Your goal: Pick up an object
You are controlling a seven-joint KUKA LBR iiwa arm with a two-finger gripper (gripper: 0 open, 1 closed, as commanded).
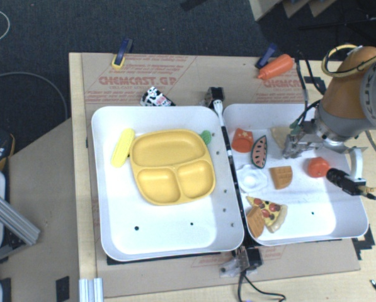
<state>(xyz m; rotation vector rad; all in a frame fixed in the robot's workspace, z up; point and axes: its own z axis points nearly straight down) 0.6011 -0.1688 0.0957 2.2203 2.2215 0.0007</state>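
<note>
My gripper (293,146) hangs low over the back of the right bin (313,231), with the arm coming in from the right. Just left of it lies a pale beige piece (278,134). A brown bread slice (281,176) sits just in front of the gripper, and a red tomato (318,167) lies to its right. Further left in this bin are a watermelon slice (259,151), an orange-red piece (242,140) and a clear white lid (250,180). A pizza slice (266,214) rests at the front left. I see nothing held in the gripper.
The left bin (169,238) holds a yellow divided plate (172,165), a yellow corn-like piece (121,147) and a small green item (205,136). Behind the bins lie a black-and-white toy (156,97), an orange carrot-shaped thing (276,66) and a blue-yellow clamp (120,54).
</note>
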